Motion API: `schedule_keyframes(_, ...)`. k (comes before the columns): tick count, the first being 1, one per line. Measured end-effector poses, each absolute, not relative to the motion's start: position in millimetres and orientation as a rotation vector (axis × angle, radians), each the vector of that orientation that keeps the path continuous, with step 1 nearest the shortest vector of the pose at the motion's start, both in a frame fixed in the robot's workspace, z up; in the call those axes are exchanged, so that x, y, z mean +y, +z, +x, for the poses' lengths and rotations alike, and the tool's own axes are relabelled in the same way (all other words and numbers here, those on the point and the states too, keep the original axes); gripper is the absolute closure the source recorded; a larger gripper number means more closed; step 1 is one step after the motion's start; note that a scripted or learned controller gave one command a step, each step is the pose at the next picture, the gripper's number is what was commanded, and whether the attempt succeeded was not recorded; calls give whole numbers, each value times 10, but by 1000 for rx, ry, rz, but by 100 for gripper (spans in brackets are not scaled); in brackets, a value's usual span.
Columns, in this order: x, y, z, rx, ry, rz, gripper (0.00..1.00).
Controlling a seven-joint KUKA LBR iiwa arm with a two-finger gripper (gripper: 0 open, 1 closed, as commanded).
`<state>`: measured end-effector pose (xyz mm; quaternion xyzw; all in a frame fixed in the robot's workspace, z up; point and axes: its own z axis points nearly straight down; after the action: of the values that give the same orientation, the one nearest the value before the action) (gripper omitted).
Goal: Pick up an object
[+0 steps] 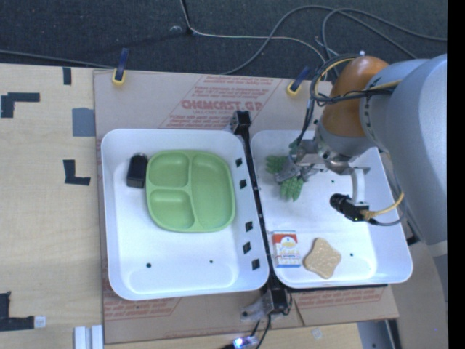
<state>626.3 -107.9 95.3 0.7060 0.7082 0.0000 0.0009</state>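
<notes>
I'm down in the right-hand shallow white bin [385, 267] now, my two-finger gripper [296, 171] low near its far-left corner, right at the leafy green soft toy piece [289, 183]. That's my target, lying close to the dividing wall between the bins. Are my fingers open or closed around it? I can't tell; my wrist hardware blocks the tips and the green leaves blur into them. So I won't claim a hold.

Nearer the front edge of this bin sit a small red-and-white carton [286, 249] and, just beside it, a tan slice of toy bread [322, 258], both well apart from me. Over in the left-hand white bin [131, 267], a pale green divided plastic plate [190, 190] fills the middle, with a small black block [136, 171] touching its left rim.

Risks from here, as I judge them: the green piece looks floppy and irregular, so the fingers could pinch only a leaf tip and it slips free on the lift. It's also close to the bin wall, so a finger could catch that edge or push the piece against it instead of closing round it. My dangling yellow-and-black cable [360, 209] hangs low too and could snag.
</notes>
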Motion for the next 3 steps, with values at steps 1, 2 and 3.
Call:
schedule_keyframes(1, -983, 1485, 6334, 2224, 5, 2217, 100)
schedule_keyframes(2, -1030, 2087, 6410, 2220, 6, 2216, 100)
schedule_keyframes(3, -1026, 2620, 6421, 2221, 5, 2217, 100)
